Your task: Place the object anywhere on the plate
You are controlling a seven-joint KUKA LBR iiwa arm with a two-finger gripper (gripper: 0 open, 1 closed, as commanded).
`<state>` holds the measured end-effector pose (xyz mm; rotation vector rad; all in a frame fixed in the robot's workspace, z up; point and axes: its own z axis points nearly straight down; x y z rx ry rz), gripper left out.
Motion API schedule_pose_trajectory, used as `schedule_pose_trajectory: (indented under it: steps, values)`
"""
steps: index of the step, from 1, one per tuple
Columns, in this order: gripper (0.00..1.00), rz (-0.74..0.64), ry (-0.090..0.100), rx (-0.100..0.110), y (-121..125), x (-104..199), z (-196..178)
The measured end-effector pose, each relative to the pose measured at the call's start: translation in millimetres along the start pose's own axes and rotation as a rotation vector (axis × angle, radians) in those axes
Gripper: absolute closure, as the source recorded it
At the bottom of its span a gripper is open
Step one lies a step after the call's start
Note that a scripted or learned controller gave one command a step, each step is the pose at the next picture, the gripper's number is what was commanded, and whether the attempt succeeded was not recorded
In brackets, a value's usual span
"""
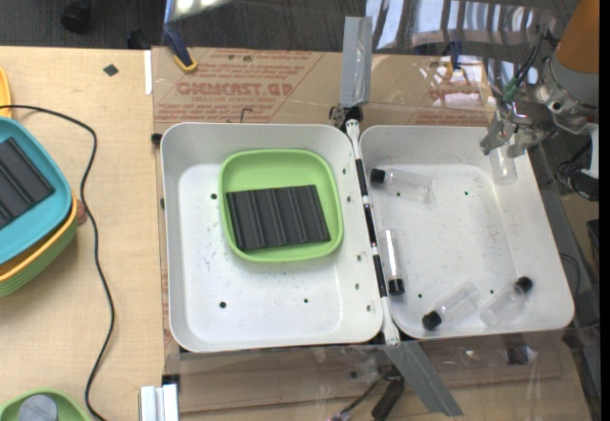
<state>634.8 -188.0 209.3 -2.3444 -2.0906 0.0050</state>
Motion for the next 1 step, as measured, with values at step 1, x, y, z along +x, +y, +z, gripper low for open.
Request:
schedule_pose_trajectory:
  steps: [1]
  values:
    - [0.00, 0.000, 0.000, 0.000, 0.1, 0.0, -0.2]
